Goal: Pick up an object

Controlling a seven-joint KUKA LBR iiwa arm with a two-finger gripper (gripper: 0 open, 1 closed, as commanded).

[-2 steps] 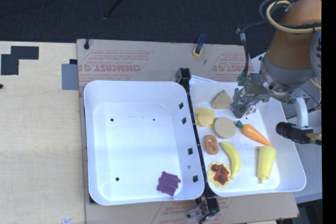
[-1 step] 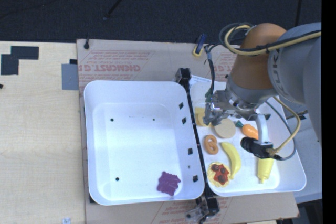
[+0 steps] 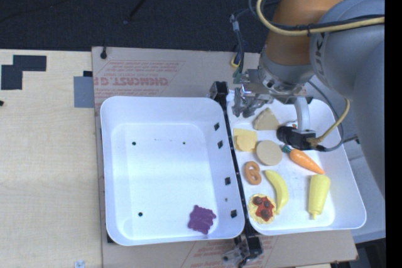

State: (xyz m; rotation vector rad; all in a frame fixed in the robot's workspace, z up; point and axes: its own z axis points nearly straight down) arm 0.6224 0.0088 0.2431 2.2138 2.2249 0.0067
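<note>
From the camera above, the counter [image 3: 44,154] carries two white bins side by side on a cardboard sheet [image 3: 151,72] printed with red writing, reversed and too faint to read.

The left bin [image 3: 119,135] holds a purple piece [image 3: 201,219] near its front right corner.

The right bin [image 3: 348,210] holds the food items: a tan wedge [image 3: 267,119], a pale yellow block [image 3: 245,139], a round tan disc [image 3: 269,152], a carrot [image 3: 305,160], a pretzel [image 3: 252,172], a banana [image 3: 277,188], a corn cob [image 3: 318,194] and a small pizza [image 3: 262,208].

The hand [image 3: 246,103] hangs over the right bin's back left corner, just beside the wedge. Whether it is released or clenched I cannot tell; nothing shows between its tips.
</note>
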